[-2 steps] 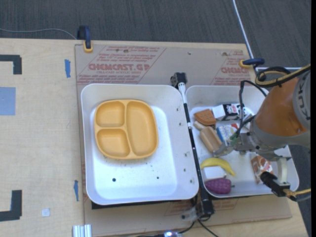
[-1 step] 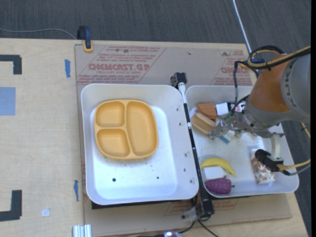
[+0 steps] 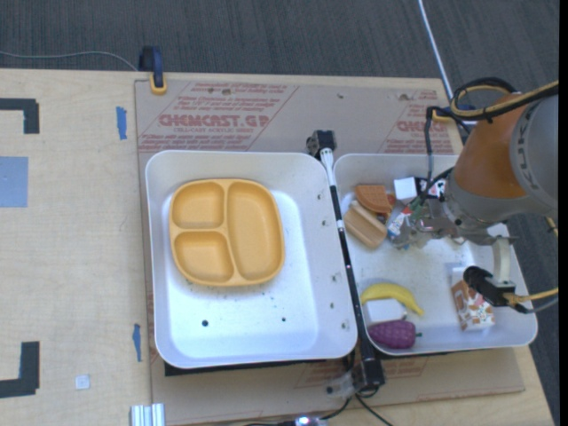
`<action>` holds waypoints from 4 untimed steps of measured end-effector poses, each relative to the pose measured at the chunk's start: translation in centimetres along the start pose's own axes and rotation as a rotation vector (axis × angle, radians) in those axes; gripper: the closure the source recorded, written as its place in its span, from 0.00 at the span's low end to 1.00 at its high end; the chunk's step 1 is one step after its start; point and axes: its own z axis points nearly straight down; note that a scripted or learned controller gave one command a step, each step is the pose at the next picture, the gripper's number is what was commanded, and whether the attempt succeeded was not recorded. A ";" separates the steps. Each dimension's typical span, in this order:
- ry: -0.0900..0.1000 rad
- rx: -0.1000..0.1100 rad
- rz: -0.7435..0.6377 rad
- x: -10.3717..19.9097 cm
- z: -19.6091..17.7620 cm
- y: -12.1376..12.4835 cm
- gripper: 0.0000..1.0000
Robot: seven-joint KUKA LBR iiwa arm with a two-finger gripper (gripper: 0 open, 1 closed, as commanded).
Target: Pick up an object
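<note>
Two white bins sit side by side; the left bin (image 3: 302,238) holds a yellow divided plate (image 3: 227,232). The gripper (image 3: 404,229) hangs low in the right bin (image 3: 519,331), just beside a bread piece (image 3: 364,226), above a banana (image 3: 395,297) and a purple fruit (image 3: 392,333).

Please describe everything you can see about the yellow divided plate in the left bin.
The yellow plate is a rounded rectangle with a raised rim and looks like smooth plastic. Ridges split it into three compartments: two small ones on the camera view's left, one above the other, and one long one on the right. All three look bare. It lies flat, right side up, turned slightly askew, on the floor of the left bin, in its upper half. It seems to touch only that floor; it stays apart from the walls.
</note>
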 end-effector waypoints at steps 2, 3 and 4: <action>0.008 0.007 -0.004 6.0 -8.6 -2.1 0.00; 0.005 -0.006 -0.004 2.9 -0.7 0.9 0.00; 0.005 -0.007 -0.005 1.8 0.7 8.9 0.00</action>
